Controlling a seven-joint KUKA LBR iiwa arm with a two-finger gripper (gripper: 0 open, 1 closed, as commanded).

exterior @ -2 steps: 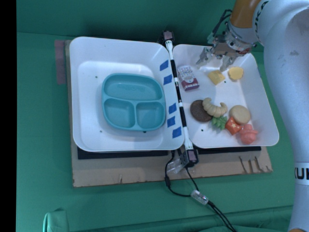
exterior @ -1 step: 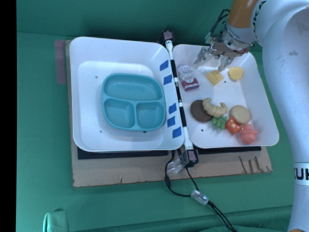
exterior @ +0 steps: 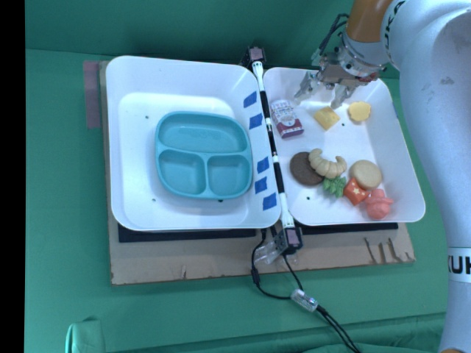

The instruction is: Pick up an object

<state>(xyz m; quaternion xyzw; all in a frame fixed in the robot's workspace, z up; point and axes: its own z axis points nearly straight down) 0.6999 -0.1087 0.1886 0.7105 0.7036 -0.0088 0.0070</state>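
Observation:
My gripper (exterior: 321, 92) hangs over the back of the right bin (exterior: 401, 169), fingers spread open with nothing between them. Just below it lies a yellow cheese wedge (exterior: 327, 117), and a small yellow piece (exterior: 359, 111) sits to its right. A red-and-white carton (exterior: 285, 118) lies to the left, near the bin's inner wall. Further forward sit a brown cookie (exterior: 300, 168), a croissant (exterior: 328, 163), a bread roll (exterior: 366, 173), a strawberry-like piece (exterior: 347, 190) with green leaves and a pink toy (exterior: 378, 204).
The left bin (exterior: 136, 87) holds a teal divided plate (exterior: 202, 155). Blue tape marks (exterior: 256, 121) line the wall between the bins. A cable (exterior: 294, 285) trails off the front of the bench.

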